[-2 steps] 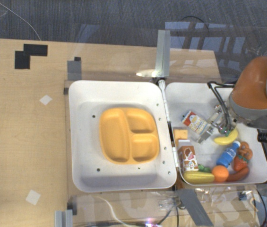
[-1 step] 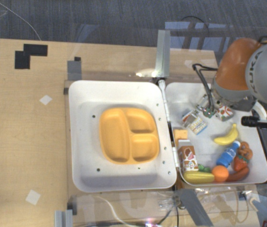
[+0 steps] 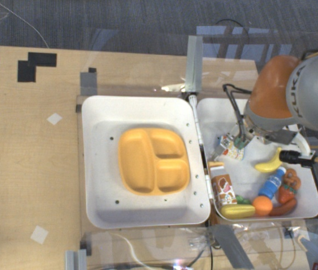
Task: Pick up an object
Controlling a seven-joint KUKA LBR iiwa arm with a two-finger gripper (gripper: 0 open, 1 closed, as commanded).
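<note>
Wooden bench (image 3: 29,167); grey arm (image 3: 310,89) reads "KUKA" over right bin (image 3: 215,114).

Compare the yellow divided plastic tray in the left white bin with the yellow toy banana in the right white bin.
The yellow divided tray is far larger than the yellow toy banana. The tray is a rounded square with three compartments; the banana is a slim curved piece. The tray lies alone in the left bin, while the banana sits among other small items in the right bin, near the arm. Both are yellow and rest on a bin floor.
</note>
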